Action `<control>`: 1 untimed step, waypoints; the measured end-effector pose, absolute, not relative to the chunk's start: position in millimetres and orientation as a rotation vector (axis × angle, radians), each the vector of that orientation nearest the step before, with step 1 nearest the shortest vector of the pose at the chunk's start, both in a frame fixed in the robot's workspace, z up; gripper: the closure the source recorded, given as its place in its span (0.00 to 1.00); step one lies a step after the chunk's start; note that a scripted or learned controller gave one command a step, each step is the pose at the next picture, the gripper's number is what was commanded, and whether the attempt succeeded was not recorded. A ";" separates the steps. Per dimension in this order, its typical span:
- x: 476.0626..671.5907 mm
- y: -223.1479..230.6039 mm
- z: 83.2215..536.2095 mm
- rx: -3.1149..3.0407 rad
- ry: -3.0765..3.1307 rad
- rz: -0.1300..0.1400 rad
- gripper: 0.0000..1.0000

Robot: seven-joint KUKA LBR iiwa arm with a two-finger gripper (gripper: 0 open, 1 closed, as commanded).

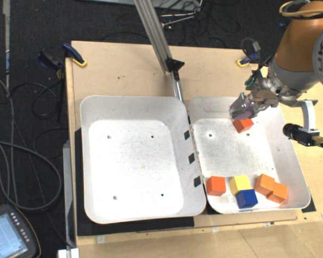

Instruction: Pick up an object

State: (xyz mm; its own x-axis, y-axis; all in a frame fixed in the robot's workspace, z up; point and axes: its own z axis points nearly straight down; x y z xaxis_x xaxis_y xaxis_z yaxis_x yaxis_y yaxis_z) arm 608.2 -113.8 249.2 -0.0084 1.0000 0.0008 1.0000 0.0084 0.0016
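Note:
A red-orange block [243, 124] lies at the far end of the right bin [288, 160]. It sits directly under the tip of my gripper [241, 112] and touches its lower end. The gripper's body hides where they meet, so whether the block is gripped cannot be made out. Along the near edge of the same bin lie an orange block [216, 185], a yellow block [239, 184], a blue block [246, 198] and two more orange blocks [272, 187] that touch each other.
The left bin [91, 144] stands beside the right one, with black clips along their shared edge. A slanted metal pole [153, 28] crosses the bench's far side. Clamps sit at the far corners of the bench.

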 end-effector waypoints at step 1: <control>613.4 -60.3 252.1 2.212 2.231 0.002 1.00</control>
State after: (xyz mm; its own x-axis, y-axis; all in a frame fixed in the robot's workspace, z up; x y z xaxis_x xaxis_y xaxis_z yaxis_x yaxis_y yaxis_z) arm 613.4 -60.3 252.1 -0.0084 1.0000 0.0013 1.0000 0.0084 0.0007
